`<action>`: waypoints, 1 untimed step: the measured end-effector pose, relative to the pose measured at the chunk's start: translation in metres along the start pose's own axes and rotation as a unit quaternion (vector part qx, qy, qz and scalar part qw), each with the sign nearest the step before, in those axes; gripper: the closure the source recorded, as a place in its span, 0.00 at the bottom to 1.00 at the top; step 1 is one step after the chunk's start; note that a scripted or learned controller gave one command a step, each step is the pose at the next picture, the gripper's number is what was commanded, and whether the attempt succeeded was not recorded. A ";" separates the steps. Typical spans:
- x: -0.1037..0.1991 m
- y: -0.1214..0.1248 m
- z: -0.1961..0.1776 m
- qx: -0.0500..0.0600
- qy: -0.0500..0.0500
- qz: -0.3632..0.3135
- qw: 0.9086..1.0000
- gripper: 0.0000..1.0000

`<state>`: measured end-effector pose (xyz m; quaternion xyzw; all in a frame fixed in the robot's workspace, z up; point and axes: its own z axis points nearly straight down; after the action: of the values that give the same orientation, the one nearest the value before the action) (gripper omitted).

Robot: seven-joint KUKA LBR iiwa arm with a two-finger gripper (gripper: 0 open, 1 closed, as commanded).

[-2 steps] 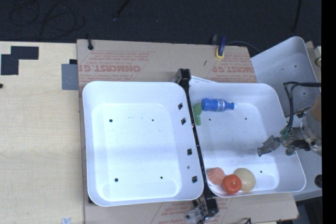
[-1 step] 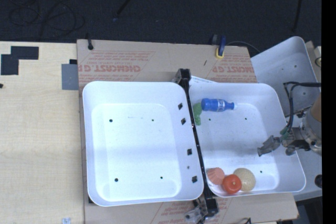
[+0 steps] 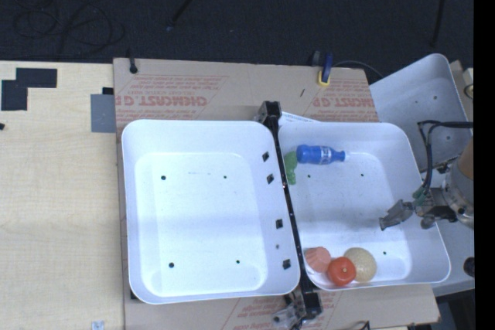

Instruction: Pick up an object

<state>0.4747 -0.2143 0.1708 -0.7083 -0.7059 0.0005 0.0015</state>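
The end effector (image 3: 398,214) sits low over the right bin (image 3: 387,141), coming in from the right edge, with its dark tip pointing left toward the middle of the bin floor. Honestly can't tell how far apart it's spread at this angle, and nothing is visibly caught in it.

As for stuff to pick, everything is in the right bin. A blue bottle (image 3: 319,155) lies on its side near the bin's far-left part, cap end pointing right. Just left of it, tucked against the bin wall by the divider, there's a small green object (image 3: 291,168). Down in the near-left corner there's a little cluster: a red-orange ball (image 3: 341,271) sitting between a pinkish object (image 3: 317,258) on its left and a pale yellowish round thing (image 3: 362,262) on its right, all pretty much touching each other. The end effector is well apart from the bottle and somewhat up and right of the cluster.

The left bin (image 3: 131,205) sits right beside the other one, both resting on brown cardboard (image 3: 193,93) on the light wood bench (image 3: 54,205). A blue and yellow clamp (image 3: 326,69) sits at the cardboard's far edge.
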 end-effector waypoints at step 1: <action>0.001 0.052 0.072 -0.001 0.000 -0.002 1.000 0.00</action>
<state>0.5268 -0.2133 0.0985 -0.7066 -0.7076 0.0003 0.0006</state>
